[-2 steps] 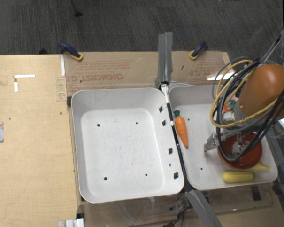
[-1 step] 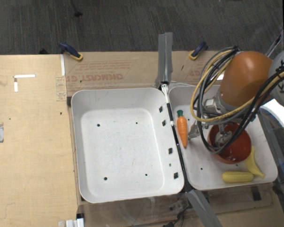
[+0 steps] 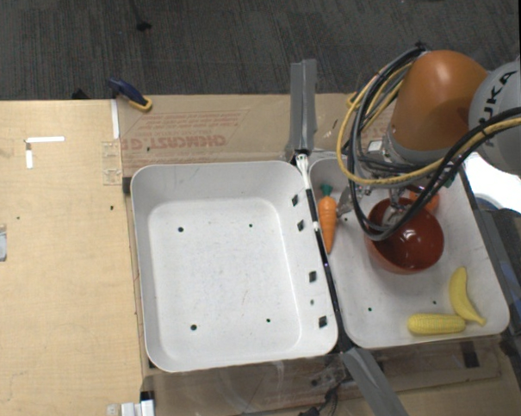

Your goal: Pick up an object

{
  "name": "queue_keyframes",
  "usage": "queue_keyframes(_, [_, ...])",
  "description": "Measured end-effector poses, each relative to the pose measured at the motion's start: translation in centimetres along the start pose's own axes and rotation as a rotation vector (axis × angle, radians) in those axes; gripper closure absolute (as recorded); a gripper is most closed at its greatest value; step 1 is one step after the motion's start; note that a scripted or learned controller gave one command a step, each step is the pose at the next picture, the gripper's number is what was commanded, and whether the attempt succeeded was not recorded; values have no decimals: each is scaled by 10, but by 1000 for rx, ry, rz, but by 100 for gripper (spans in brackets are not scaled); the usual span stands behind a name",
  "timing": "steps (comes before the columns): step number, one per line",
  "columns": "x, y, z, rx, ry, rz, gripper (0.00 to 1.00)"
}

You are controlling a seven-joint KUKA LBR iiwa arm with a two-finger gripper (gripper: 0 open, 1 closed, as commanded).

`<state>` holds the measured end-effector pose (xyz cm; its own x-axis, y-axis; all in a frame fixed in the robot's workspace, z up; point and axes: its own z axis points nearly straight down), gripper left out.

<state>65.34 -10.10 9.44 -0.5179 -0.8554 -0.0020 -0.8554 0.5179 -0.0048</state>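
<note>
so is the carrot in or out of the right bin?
In. The carrot lies inside the right bin, along its left wall, leafy end pointing away from the camera.

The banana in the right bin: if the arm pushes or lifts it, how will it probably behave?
The banana is curved and looks like smooth plastic, so it may pivot or slide on the right bin floor instead of rolling. It seems small, probably light and stiff. It lies close to the corn cob, so a push may move both.

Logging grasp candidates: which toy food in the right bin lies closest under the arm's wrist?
The dark red bowl-like piece, directly under the wrist; carrot lies at the left wall, banana and corn near the front.
</note>
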Motion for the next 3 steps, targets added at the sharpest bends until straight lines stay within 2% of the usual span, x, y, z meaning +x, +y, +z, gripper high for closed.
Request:
queue_keyframes(1, [40,61,1,-1,-2,-74,0])
queue_keyframes(2, [71,124,0,1,-3,-85,0])
queue_keyframes(3, [35,15,1,-1,-3,-167,0])
